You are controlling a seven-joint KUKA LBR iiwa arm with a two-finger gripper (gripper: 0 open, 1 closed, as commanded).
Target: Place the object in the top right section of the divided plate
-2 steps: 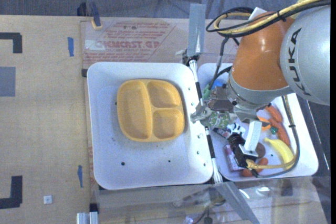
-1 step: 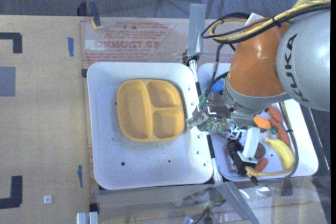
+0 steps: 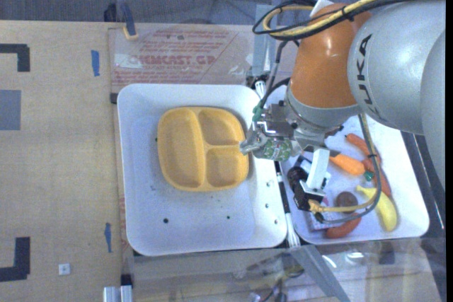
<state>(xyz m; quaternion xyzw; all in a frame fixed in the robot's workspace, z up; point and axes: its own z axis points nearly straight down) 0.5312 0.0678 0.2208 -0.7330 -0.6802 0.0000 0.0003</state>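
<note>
Judging the step as the carry-in: the divided plate [image 3: 180,152] sat in the left bin [image 3: 141,208], slightly left of ctr, and its top right section [image 3: 221,127] was the compartment nearest me, w/ a ridge on its left and another below it. My gripper [image 3: 263,141] hung just off the plate's right rim, about over the wall between the bins. A small greenish object [image 3: 277,149] showed right at the gripper. I took it for the task's thing, but whether I actually had hold of it, or whether the gripper was open or closed, I couldn't tell from this angle. To do it well, I reckoned I needed a short move left and a bit up-view, to stop over the middle of that section, not the ridge. Then come low before letting go, since a drop from height could bounce it into the lower compartment. The surface: the bin floor looked smooth, white and flat. On the room, the wooden bench [image 3: 56,166] lay far left w/ blue tape [image 3: 95,61], a sheet w/ red print [image 3: 180,56] sat behind the bin, and there was ample clearance round the plate. The right bin [image 3: 417,216] held a carrot [image 3: 347,163], a banana [image 3: 386,212] and other bits.
</note>
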